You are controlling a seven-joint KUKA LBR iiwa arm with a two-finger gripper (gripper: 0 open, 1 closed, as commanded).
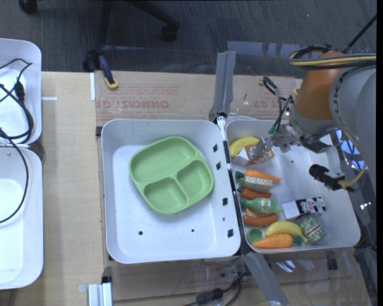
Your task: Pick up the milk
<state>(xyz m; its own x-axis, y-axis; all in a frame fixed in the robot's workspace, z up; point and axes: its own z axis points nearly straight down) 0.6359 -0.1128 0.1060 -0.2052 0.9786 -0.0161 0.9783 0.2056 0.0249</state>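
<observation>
In the right bin [341,236], milk [304,207], bananas, carrots, left bin [114,197] with green tray [172,174]

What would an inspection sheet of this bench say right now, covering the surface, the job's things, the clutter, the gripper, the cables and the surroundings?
Surface: wooden bench bearing two shallow white bins, the left bin and the right bin, side by side.
Job's things: milk carton lying flat in the right bin, apart from the gripper.
Clutter: green divided plate in the left bin; bananas, carrots and other toy food crowd the right bin's left and near sides.
Gripper: gripper low over the right bin's far left corner, by a banana; finger state unclear.
Cables: black cables across the white tray at far left.
Surroundings: grey carpet, chair base beyond the bench.
</observation>
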